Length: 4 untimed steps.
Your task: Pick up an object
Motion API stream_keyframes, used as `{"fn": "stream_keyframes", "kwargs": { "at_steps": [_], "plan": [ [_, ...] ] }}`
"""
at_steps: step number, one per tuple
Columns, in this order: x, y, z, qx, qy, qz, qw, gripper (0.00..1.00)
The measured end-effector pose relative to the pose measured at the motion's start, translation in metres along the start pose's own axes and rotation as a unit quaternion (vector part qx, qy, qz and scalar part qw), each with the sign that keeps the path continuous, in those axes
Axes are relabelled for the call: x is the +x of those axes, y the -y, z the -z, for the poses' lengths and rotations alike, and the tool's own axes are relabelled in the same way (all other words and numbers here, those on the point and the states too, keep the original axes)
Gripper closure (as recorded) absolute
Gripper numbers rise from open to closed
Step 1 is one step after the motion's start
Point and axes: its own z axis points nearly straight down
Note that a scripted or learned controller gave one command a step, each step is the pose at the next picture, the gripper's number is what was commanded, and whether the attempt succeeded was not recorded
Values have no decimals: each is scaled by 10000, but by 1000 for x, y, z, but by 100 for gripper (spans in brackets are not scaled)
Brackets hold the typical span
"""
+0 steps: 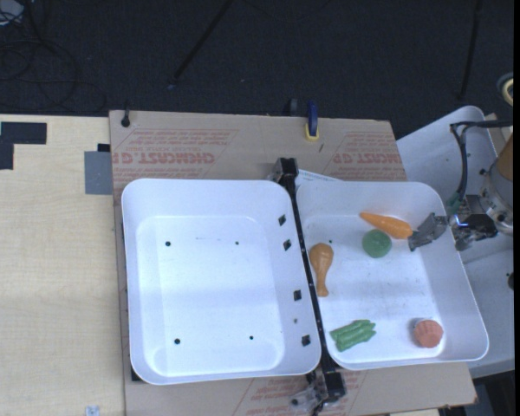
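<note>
Bench with two white bins: right bin (468, 306) holds carrot (386, 224), green ball (377, 243) and other toys, all unlifted; gripper (440, 230) at its right rim, fingers spread, holding nothing.

Two shallow white bins (204, 199) side by side, brown cardboard sheet (243, 150) beneath, pale wooden bench (43, 276), blue clamp (312, 120) at cardboard's far edge.
</note>
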Motion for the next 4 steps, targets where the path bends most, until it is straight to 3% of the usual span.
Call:
{"fn": "stream_keyframes", "kwargs": {
  "at_steps": [1, 2, 3, 4],
  "plan": [
    [12, -10, 126, -64, 22, 12, 10000, 0],
    [29, -11, 321, -78, 27, 13, 10000, 0],
    [135, -78, 312, -7, -3, 53, 10000, 0],
    [292, -96, 312, 0, -5, 67, 10000, 0]
  ]
}}
